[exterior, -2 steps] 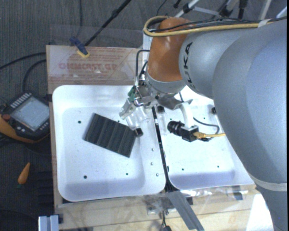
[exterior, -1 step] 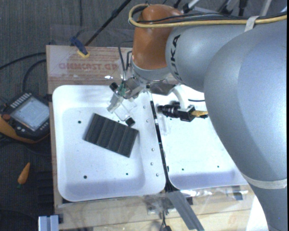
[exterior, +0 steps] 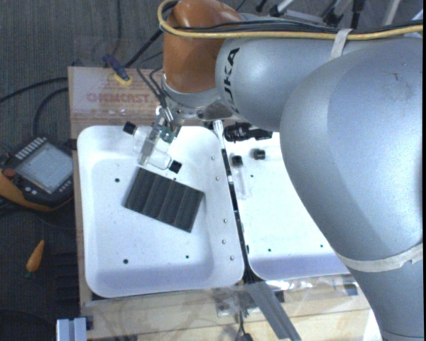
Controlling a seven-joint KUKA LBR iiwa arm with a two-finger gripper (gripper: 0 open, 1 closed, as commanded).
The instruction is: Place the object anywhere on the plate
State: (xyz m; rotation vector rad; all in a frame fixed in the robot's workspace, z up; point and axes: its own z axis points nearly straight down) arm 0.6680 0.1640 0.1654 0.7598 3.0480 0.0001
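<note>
- In the left bin (exterior: 106,261), toward its middle, lies the plate (exterior: 163,199): a dark, ribbed, flat rectangle, long axis running from upper left to lower right, tilted against the bin walls.
- Gripper (exterior: 156,150) hangs over the bin's upper part, just above and up-left of the plate's upper edge, coming down from the orange band (exterior: 192,45) of the arm.
- Something pale and clear-looking sits at the fingertips, but too blurred to call; whether an object is held can't be told, nor can the gap between the tips.
- Key relation: plate lies down and slightly right of the gripper, close by; my guess is a short shift that way puts the tool over the ribs.
- Only one arm, so no choice of side; its grey bulk covers much of the right bin (exterior: 270,212).
- Small black bits (exterior: 258,154) sit in the right bin's upper end, well apart from the plate.
- Surface: smooth white plastic bins on a wooden bench (exterior: 163,311); a teach pendant (exterior: 39,172) rests on the floor at left, cables around.
</note>
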